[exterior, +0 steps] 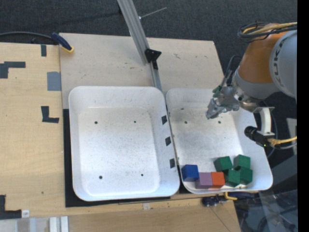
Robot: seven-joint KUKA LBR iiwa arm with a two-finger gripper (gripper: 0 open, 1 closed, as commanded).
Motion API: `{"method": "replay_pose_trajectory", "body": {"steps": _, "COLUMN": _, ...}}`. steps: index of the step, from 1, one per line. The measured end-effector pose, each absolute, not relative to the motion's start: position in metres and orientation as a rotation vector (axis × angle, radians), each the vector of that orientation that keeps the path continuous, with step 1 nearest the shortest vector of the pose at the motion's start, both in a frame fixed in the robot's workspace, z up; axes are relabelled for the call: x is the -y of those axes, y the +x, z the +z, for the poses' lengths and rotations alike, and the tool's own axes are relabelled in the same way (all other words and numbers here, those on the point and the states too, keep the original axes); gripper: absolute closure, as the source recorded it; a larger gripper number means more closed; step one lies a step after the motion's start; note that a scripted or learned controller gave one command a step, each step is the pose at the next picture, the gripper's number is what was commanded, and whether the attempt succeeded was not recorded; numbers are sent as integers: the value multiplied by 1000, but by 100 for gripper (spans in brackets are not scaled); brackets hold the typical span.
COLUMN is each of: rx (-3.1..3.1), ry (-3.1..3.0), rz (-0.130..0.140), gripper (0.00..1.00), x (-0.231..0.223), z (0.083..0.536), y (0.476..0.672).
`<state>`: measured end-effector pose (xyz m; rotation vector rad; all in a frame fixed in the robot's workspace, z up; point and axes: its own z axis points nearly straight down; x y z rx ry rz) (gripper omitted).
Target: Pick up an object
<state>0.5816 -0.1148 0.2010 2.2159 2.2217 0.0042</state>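
Observation:
Small blocks crowd the near edge of the right bin (193, 129): a blue block (190, 172), a purple block (205, 180), an orange block (217, 179) and several green blocks (234, 168). My gripper (213, 111) hangs over the far part of that bin, well away from the blocks, pointing down and to the left. Nothing is visible between its fingers. The orange-banded wrist (258, 64) sits above it on the right.
The left bin (116, 139) lies beside the right one, their rims touching. A slanted metal pole (135, 25) with a black clamp (152, 55) crosses behind the bins. A blue and yellow tool (63, 42) lies on the bench at the far left.

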Motion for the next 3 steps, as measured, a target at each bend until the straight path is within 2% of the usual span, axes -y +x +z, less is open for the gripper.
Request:
{"method": "replay_pose_trajectory", "body": {"steps": 1, "rx": -2220, "ry": 2217, "rz": 3, "gripper": 100, "x": 119, "z": 251, "y": 591}}
{"method": "replay_pose_trajectory", "body": {"steps": 2, "rx": -2229, "ry": 2216, "rz": -1, "gripper": 100, "x": 64, "z": 238, "y": 587}}
{"method": "replay_pose_trajectory", "body": {"steps": 3, "rx": -2230, "ry": 2215, "rz": 2, "gripper": 100, "x": 12, "z": 246, "y": 589}}
